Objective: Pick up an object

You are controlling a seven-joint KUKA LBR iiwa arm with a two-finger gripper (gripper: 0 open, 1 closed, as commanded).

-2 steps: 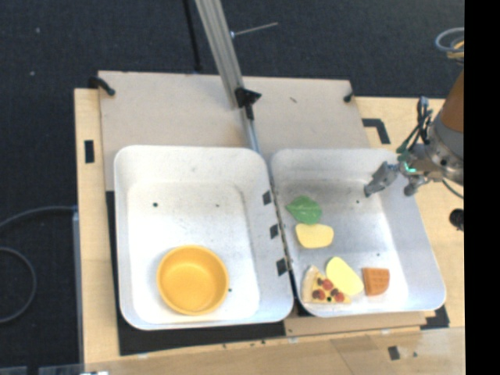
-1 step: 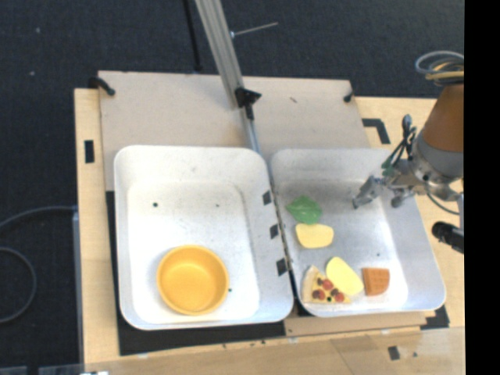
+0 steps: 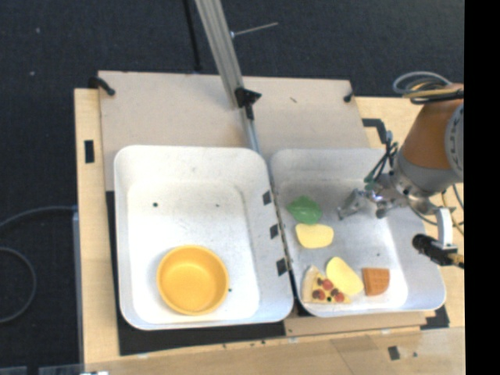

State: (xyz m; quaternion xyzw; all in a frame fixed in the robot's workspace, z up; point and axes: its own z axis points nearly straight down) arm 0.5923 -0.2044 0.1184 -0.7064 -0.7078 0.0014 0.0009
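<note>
A yellow bowl (image 3: 192, 279) sits in the left bin (image 3: 141, 178). The right bin (image 3: 422, 287) holds a green piece (image 3: 304, 208), yellow pieces and an orange block (image 3: 376, 280). The gripper (image 3: 361, 203) hangs above that bin.

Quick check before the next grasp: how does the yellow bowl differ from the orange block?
The yellow bowl sits in the left bin; the orange block lies in the right bin. The bowl is round, hollow and much larger; the block is small, squarish and solid. The bowl stands alone; the block lies near other small items. Both rest near their bins' front edges.

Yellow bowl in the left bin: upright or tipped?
Upright. The yellow bowl shows its round open mouth and inner floor facing up, sitting flat in the left bin.
</note>
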